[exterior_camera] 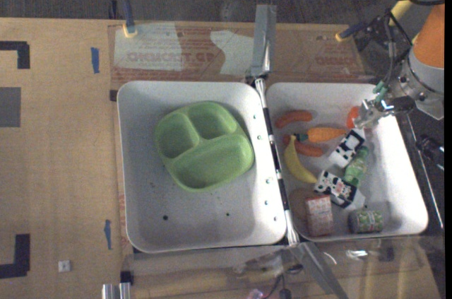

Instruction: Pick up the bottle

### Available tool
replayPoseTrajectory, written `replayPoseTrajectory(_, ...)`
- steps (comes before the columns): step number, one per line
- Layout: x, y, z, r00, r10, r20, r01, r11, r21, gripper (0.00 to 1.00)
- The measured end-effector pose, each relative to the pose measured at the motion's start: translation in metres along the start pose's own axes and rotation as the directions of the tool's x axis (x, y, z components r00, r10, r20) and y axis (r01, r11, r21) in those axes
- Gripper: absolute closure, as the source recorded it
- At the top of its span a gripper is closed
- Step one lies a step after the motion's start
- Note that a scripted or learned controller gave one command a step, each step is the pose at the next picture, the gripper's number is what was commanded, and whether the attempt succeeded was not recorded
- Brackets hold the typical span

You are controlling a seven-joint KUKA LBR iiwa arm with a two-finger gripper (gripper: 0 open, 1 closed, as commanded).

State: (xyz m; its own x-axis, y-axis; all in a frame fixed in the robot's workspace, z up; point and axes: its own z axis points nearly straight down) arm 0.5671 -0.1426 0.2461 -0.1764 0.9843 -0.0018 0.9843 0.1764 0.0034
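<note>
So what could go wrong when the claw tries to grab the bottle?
The green bottle lies squeezed between two cow-patterned cartons, so the claw might bump those or grab one instead. The bottle also lies on its side, so it could roll or slip away. The carrot sits close too.

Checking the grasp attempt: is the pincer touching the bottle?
Apart. The camera view shows the pincer above the right bin's far end, with white bin floor between it and the green bottle.
</note>
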Motion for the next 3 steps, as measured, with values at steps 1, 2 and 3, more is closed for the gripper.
replayPoseTrajectory(1, 0.000, 0.000, 0.000, 1.000, 0.000, -0.001, 0.000, 1.000, 0.001, 0.00)
replayPoseTrajectory(2, -0.029, -0.068, 0.071, 0.996, -0.093, -0.002, 0.093, 0.996, 0.003, 0.00)
replayPoseTrajectory(3, -0.011, -0.042, 0.145, 0.999, -0.052, 0.001, 0.052, 0.999, -0.002, 0.00)
